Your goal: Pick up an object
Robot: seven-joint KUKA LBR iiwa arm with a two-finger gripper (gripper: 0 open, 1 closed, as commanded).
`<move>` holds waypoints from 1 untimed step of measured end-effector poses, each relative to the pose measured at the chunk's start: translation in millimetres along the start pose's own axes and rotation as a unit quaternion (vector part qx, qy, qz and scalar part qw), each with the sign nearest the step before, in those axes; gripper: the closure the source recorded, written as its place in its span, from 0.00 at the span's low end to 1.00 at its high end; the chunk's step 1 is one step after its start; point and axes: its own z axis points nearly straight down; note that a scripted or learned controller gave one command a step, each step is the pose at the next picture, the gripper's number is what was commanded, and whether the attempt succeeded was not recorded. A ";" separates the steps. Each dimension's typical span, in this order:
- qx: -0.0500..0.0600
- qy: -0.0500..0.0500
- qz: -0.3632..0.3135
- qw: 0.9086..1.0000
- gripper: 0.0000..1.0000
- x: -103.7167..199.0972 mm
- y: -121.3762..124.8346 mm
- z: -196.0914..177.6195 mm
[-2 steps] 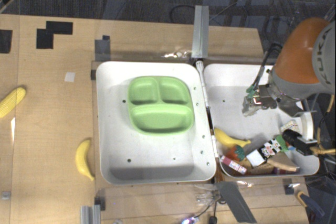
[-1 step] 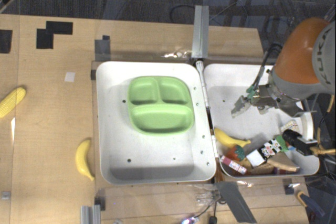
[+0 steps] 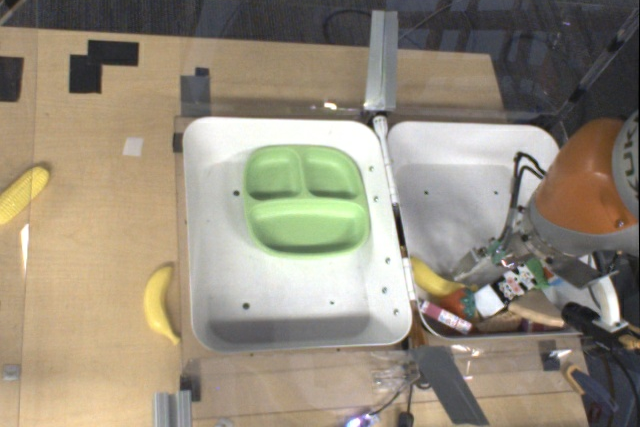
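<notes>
In the right bin (image 3: 440,165), a banana (image 3: 435,278) lies pointing left-to-right.

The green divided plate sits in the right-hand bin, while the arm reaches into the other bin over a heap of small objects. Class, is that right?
Not quite. The camera view shows the green divided plate in the left-hand bin, not the right. The rest stands: the arm reaches into the other bin, over the heap of small objects in its near corner.
</notes>
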 end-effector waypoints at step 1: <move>-0.007 -0.009 -0.260 0.965 0.00 31.0 9.4 -3.5</move>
